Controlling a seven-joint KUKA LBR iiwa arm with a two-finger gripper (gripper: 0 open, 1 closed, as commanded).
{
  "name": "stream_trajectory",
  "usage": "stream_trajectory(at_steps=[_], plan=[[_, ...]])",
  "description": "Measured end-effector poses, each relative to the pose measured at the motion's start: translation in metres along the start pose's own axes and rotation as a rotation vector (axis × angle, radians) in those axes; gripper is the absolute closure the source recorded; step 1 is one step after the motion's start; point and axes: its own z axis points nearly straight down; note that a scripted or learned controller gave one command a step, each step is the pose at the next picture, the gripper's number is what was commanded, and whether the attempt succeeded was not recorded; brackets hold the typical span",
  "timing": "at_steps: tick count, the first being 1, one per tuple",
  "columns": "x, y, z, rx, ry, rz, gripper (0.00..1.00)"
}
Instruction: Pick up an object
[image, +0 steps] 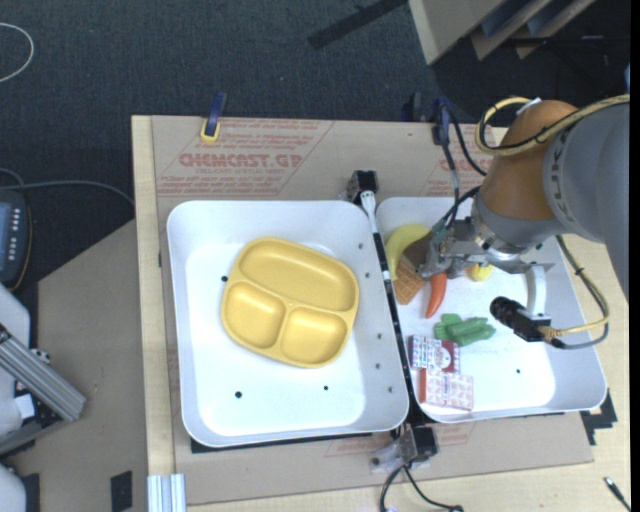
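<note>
As seen from above at a slant, the worktop (150, 300) carries two shallow white bins side by side on a sheet of brown cardboard (250, 150) printed with red lettering. Left bin (190, 390): a yellow divided plate (289, 301) with three compartments lies near the middle, upright and apart from the bin walls. Right bin (560, 380): several small items sit close together in its left half. A yellow rounded item (405, 240) lies nearest the far left corner, with a tan cone-shaped piece (407, 287) just in front of it against the dividing wall. An orange carrot-shaped toy (437, 293) lies just beside these, pointing toward the near edge. A green toy (465, 328) lies near the carrot's tip, and a red-and-white printed packet (440, 372) rests flat close to the near wall. The grey arm (590, 170) with its orange band (520, 165) reaches in from the right; the tool (447, 255) hangs low over the cluster, directly above the upper end of the carrot-shaped toy. Whether the tool is apart or together cannot be told, and no item is seen held in it. A black cylindrical part (515, 317) projects below the wrist.
</note>
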Motion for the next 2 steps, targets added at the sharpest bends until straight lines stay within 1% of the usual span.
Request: stream_trajectory(at_steps=[1, 2], plan=[[-0.002, 0.001, -0.063, 0.009, -0.003, -0.001, 1.0], [-0.001, 0.002, -0.117, 0.009, -0.003, -0.002, 1.0]])
